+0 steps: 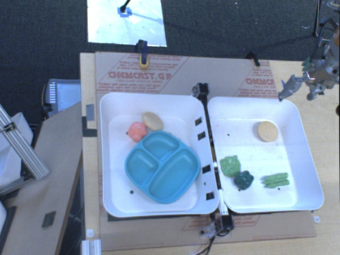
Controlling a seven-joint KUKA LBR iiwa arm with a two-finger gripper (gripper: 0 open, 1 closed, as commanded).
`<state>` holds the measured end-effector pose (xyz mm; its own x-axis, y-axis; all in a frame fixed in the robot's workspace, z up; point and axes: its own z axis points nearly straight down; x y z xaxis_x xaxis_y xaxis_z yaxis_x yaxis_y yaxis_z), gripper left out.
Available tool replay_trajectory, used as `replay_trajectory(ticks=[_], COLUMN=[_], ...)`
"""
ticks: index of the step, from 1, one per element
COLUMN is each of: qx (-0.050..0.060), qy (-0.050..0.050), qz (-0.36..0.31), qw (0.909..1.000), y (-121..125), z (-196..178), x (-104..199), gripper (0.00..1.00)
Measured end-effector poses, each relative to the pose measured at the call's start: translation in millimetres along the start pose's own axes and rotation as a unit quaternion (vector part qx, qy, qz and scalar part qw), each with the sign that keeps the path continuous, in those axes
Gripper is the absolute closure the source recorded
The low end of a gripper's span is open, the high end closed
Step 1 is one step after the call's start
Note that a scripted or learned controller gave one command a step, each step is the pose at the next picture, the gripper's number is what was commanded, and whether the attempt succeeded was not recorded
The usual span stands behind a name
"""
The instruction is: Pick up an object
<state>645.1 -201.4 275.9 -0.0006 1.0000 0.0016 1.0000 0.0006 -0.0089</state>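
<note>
Hovering at the frame's right edge, gripper (pixel 300 86) above the right bin's (pixel 305 142) upper corner, fingers spread, grasping nothing.

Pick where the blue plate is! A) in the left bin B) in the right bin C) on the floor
A, the blue plate lies in the left bin, beside a pink thing and a tan thing.

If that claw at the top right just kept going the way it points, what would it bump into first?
Probably the right bin's far rim or its white floor near that corner. The gripper seems to point down and leftward there; the tan round piece lies farther in. Depth is hard to judge.
</note>
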Motion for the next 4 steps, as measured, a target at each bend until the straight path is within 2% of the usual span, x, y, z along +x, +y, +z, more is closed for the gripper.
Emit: replay_trajectory(ticks=[1,3,4], qx=[-0.005,-0.003,-0.003], qy=[-0.001,-0.001,-0.001], qz=[-0.001,-0.002,-0.001], qw=[1.0,1.0,1.0], y=[1.9,1.8,-6.6], z=[-7.1,115.7,173.5], x=[0.8,1.7,2.2], gripper=[0.0,0.0,0.0])
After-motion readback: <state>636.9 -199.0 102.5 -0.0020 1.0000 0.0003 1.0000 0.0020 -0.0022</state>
